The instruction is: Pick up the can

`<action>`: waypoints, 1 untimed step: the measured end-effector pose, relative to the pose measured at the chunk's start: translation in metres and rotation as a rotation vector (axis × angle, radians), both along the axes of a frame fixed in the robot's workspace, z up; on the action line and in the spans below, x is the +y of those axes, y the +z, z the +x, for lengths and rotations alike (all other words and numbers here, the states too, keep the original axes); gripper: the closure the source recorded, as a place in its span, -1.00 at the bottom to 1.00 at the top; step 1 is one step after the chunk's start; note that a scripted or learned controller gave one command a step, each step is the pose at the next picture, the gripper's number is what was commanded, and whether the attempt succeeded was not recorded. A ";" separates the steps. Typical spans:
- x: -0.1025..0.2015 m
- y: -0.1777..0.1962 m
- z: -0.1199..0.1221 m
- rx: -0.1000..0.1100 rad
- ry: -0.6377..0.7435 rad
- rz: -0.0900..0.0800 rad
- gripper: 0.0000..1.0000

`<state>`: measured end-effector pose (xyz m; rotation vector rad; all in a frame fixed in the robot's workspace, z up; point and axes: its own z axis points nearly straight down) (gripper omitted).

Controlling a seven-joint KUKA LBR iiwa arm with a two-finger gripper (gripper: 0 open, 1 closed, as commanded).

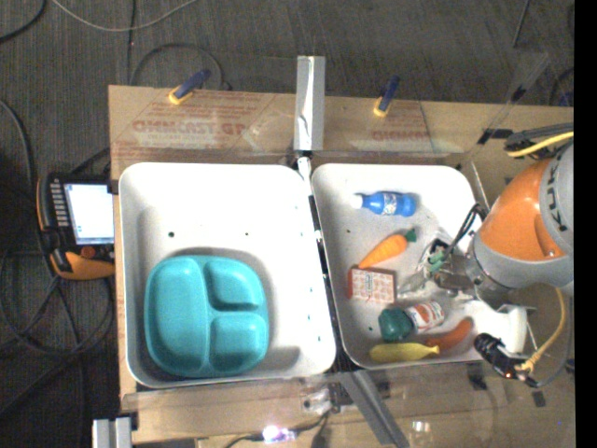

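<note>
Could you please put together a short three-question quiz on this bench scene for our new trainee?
1. True or false: the teal divided tray lies in the left bin.
2. Which item lies farthest toward the top of the right bin? A) carrot B) blue bottle C) banana
3. Fill in: the red-and-white box lies just below the ____.

Key: 1 true; 2 B; 3 carrot.
</note>
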<state>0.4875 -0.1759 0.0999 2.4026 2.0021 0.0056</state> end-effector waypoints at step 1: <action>-0.004 0.058 -0.004 0.015 0.019 0.007 -1.00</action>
